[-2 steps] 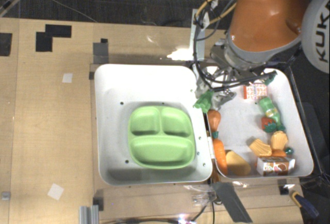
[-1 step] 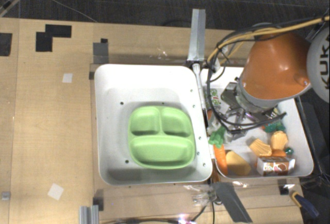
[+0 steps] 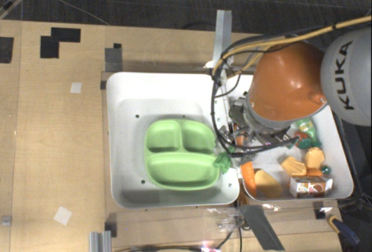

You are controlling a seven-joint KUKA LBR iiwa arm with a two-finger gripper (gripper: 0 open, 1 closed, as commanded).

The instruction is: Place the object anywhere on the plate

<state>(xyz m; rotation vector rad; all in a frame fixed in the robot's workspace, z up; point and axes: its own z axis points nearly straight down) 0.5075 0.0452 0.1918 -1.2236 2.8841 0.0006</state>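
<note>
A light green divided plate (image 3: 180,155) lies in the left white bin (image 3: 125,129), with three compartments and nothing in them. A small green leafy object (image 3: 222,162) sits at the plate's right edge, by the wall between the two bins. The gripper (image 3: 233,149) hangs right above that object, under the arm's orange band (image 3: 288,82) and a tangle of black cables. The wrist hides most of the gripper, so I cannot make out whether it touches or holds the green object.
The right bin (image 3: 343,178) holds several toy foods: an orange carrot-like piece (image 3: 248,174), a yellow wedge (image 3: 266,182), a small can (image 3: 311,187), a tan pastry (image 3: 293,166) and a yellow-orange piece (image 3: 314,158). The arm covers the bin's upper half.
</note>
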